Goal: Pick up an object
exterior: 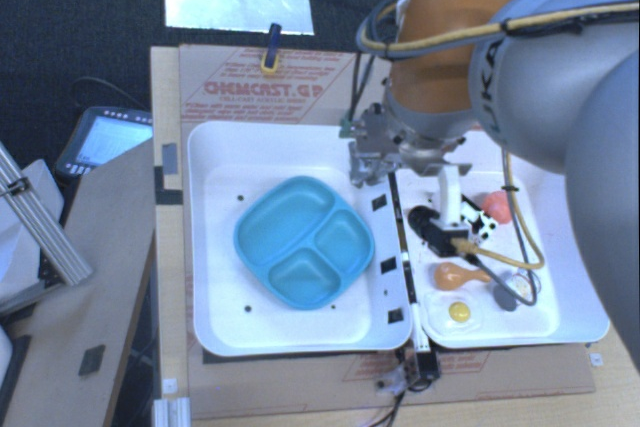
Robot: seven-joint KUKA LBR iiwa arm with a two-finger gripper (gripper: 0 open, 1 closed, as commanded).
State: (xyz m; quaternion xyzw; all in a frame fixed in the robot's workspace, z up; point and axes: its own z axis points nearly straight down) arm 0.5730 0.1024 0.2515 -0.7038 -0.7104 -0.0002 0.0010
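Fried-egg toy [458, 312] lay at the front edge of the right bin [545, 313], with an orange toy piece [452, 272] just behind it and a pink ball [496, 207] farther back. Blue divided plate [303, 241] sat mid-left bin [215, 175]. Gripper [368, 171] hung over the bins' shared wall near the back edge; whether it was spread or closed could not be told.

Robotics lab: grey-and-orange industrial robot arm [560, 65] above two shallow white plastic bins [215, 177], a screened control pendant [100, 143] left of them.
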